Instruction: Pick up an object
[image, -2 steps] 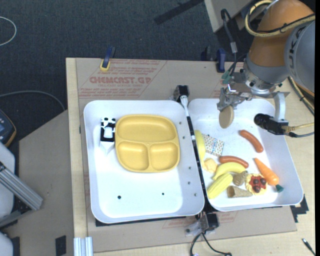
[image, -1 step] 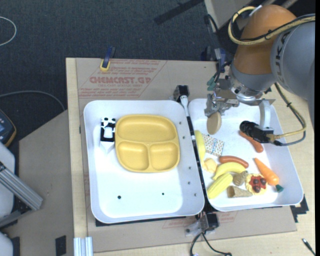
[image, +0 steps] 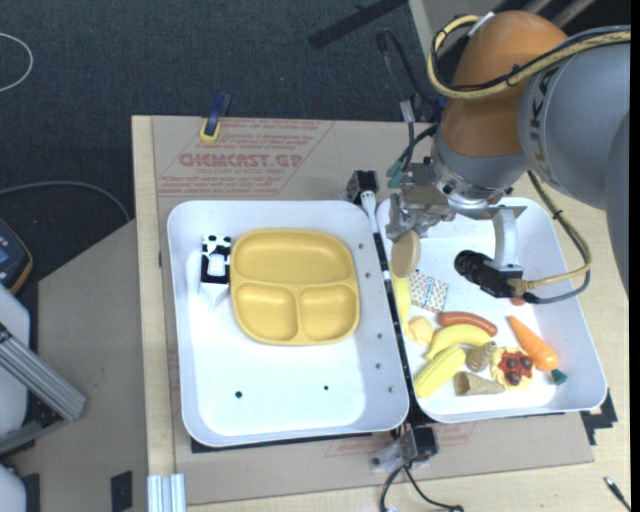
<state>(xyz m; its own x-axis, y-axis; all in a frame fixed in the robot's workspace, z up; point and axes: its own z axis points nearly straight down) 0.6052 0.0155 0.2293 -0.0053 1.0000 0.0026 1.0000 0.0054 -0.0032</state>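
My gripper (image: 404, 228) hangs over the left edge of the right bin (image: 560, 240). A tan oval object (image: 403, 257) sits directly under its tip, touching or nearly touching it; whether it is gripped is hidden. In the same bin, nearer the front, lie a patterned white cracker (image: 429, 292), a yellow strip (image: 401, 298), an orange-red sausage (image: 467, 322), a banana (image: 440, 366), a carrot (image: 533, 343), a cone (image: 478, 383) and red berries (image: 515, 366).
The left bin (image: 290, 400) holds a yellow divided plate (image: 295, 283) and a small black-and-white object (image: 215, 260) by its left wall. The ridge between the two bins (image: 385, 290) runs just left of the gripper. The arm's bulk covers the right bin's back part.
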